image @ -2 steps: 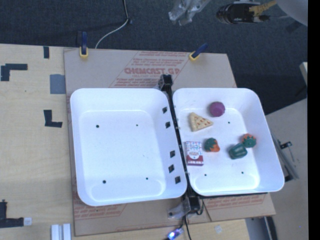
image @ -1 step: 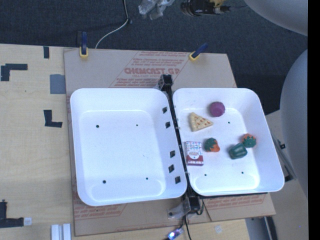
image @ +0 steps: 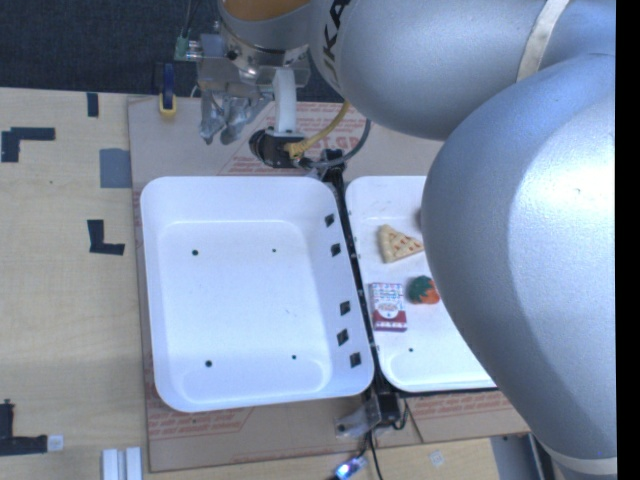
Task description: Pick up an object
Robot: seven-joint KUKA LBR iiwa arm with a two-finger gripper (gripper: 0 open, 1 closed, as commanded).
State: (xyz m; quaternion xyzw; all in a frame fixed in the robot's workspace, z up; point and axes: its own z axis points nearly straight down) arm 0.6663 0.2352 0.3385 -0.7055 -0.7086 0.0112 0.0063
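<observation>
My gripper (image: 224, 120) hangs beyond the far edge of the left bin (image: 240, 393), above the cardboard mat. Its grey fingers (image: 215, 123) point down close together, and nothing shows between them. In the right bin (image: 400, 373) lie a tan pizza-slice toy (image: 399, 243), a small red and white box (image: 388, 306) and a small green and red round toy (image: 425, 290). The arm's big grey body covers most of the right bin.
The two white bins sit side by side on a cardboard mat (image: 190, 438), joined by a black clip rail (image: 348, 268). Dark tape marks (image: 102, 238) lie on the wooden bench at left. A yellow clamp (image: 167, 103) stands at the mat's far left corner.
</observation>
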